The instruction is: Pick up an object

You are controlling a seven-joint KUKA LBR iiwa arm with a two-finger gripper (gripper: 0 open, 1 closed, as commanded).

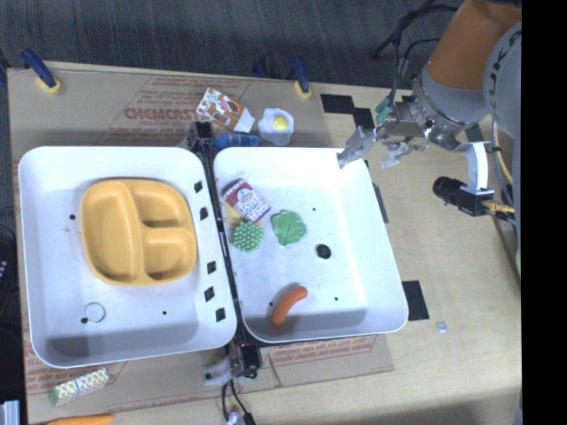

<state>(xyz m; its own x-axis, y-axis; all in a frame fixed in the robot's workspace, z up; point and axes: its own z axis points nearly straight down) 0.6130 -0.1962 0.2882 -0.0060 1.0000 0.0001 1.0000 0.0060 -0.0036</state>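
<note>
Approach step: the gripper (365,145) hovers at the right bin's (376,237) one o'clock corner, fingers seemingly parted and holding nothing; next, descend toward the sausage (288,304) at six o'clock.

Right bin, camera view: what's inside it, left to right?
In the right white bin: red and white snack packet and bumpy green ball at about the same position, then leafy green toy, orange sausage-shaped toy, small black round spot.
</note>
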